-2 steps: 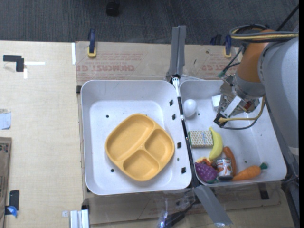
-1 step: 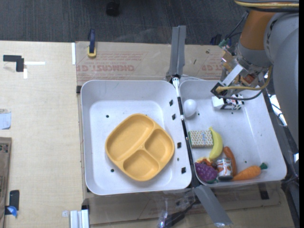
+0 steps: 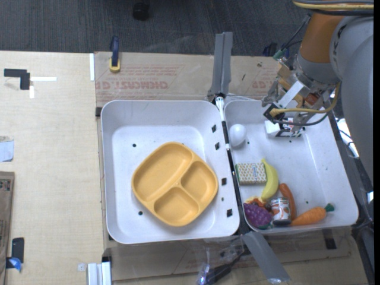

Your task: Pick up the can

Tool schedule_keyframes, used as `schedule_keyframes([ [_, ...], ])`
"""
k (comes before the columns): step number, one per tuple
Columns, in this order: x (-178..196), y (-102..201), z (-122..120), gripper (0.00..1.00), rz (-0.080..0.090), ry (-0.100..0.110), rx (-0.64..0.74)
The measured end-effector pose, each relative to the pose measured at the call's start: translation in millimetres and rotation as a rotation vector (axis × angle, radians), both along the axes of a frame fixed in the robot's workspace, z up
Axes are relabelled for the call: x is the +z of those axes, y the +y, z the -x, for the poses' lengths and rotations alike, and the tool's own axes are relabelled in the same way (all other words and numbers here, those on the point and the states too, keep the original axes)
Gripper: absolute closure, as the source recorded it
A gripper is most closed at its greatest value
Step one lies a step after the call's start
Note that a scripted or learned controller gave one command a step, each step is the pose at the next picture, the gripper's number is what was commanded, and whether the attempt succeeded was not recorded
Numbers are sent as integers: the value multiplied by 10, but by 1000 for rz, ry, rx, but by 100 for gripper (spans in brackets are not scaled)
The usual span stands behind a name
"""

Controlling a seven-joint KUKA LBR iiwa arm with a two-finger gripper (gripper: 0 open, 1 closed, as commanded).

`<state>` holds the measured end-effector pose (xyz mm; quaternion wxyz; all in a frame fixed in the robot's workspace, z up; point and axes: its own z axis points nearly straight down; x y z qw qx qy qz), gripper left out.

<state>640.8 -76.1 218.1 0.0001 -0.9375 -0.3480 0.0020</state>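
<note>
can: standing upright at the near edge of the right bin, wedged between grapes and carrot
gripper: hangs over the bin's far end, nothing between its fingers; spread can't be made out
offset: can lies well toward the near side of the fingers, almost straight down-frame

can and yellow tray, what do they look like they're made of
Can: probably metal under a glossy printed label, judging by its pale shiny top rim; it could be a plastic toy. Tray: likely moulded plastic with a matte finish, one even yellow, with rounded dividers and soft highlights.
</note>
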Motion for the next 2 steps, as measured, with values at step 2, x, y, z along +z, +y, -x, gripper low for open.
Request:
schedule_keyframes([
  [2, -1002, -671, 752, 0, -2, -2, 101],
])
